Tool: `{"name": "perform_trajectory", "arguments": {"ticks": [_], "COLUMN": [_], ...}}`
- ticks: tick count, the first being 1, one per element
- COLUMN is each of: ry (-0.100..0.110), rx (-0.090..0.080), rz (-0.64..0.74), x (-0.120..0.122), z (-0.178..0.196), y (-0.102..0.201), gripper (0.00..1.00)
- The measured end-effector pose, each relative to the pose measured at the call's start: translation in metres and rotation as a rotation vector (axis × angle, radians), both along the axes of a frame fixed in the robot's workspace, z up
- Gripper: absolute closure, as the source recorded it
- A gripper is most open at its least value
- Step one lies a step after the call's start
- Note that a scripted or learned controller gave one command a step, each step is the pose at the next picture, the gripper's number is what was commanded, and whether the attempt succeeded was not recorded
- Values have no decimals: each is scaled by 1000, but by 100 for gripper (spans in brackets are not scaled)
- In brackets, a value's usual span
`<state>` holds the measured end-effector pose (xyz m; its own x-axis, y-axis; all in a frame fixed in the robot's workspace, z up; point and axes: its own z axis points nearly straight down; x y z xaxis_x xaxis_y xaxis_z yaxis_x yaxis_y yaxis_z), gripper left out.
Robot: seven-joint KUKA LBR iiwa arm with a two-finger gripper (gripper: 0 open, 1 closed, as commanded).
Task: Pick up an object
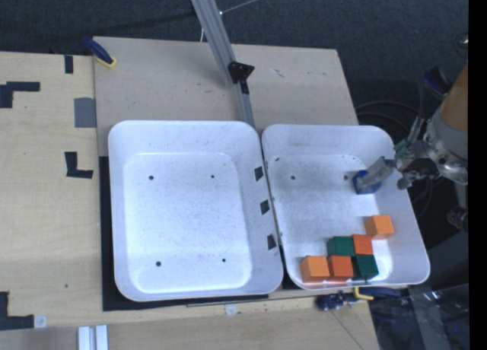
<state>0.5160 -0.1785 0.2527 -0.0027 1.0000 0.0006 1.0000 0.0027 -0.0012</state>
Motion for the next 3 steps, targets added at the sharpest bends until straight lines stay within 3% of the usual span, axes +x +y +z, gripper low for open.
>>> {"name": "perform_trajectory", "arguments": {"ticks": [1, 3], "ry": [0, 7], "rx": [0, 1], "rz": [0, -1], "x": [0, -3], "z": [0, -110], "y": [0, 8], "gripper": [0, 0]}}
